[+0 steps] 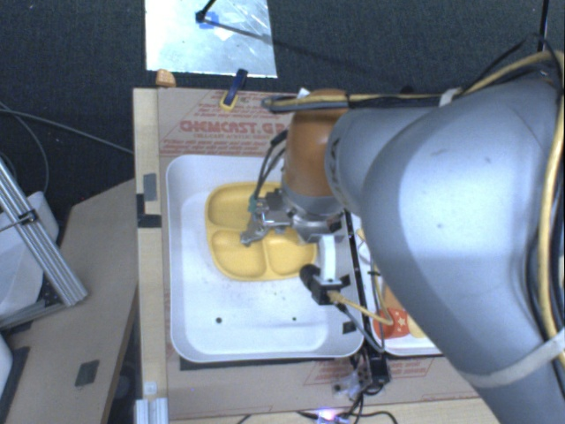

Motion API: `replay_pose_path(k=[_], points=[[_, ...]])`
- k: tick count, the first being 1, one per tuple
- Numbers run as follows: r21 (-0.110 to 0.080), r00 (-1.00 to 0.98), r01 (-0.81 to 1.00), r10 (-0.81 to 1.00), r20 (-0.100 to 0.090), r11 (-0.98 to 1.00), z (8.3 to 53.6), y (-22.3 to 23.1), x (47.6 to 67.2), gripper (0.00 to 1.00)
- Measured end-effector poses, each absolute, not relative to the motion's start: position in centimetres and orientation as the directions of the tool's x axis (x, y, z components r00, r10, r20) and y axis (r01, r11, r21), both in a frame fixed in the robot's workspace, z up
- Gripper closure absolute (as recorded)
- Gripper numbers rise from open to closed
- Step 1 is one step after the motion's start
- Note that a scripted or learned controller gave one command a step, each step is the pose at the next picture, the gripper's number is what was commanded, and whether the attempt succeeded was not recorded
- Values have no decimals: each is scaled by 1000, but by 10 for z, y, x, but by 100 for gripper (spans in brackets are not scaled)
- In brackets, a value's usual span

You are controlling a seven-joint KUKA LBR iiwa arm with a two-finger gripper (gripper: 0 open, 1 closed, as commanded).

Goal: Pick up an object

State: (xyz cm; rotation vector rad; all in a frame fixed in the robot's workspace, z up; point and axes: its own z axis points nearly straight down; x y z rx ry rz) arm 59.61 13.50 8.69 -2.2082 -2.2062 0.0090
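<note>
- One arm shows, grey and very large in the camera view, entering from the right and covering most of the right half of the scene.
- One orange band sits above the wrist, over the upper right part of the left bin.
- One gripper hangs below that band, a small metal assembly low over the bin; the wrist hides too much of it to tell whether it is wide, narrow or holding anything.
- Two white bins are there: the left bin shows almost whole, while the right bin shows as a small strip of rim under the arm.
- One yellow divided tray lies in the left bin, in its upper middle part, flat on the floor of the bin with its compartments facing up.
- The tray lies directly under the gripper: the metal tip stands over the tray's right-hand middle, near the ridge between compartments. Whether the tip touches the tray cannot be told.
- One small orange and white object shows in the right bin, just beside the arm's edge and well apart from the gripper.
- One brown cardboard sheet with red lettering lies under the bins.
- One shiny square sheet lies above the cardboard on the dark floor.
- One small blue and yellow item rests at the cardboard's top edge.
</note>
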Motion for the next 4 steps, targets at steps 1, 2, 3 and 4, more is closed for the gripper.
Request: replay_pose_path(k=[1,2,3,4], points=[[17,3,1000,1000,-2,-3,192,75,671,0],[14,-13,1000,1000,5,13,295,182,669,0],[7,-9,1000,1000,1,9,299,175,670,100],[-10,-6,1000,1000,-1,6,123,193,665,100]])
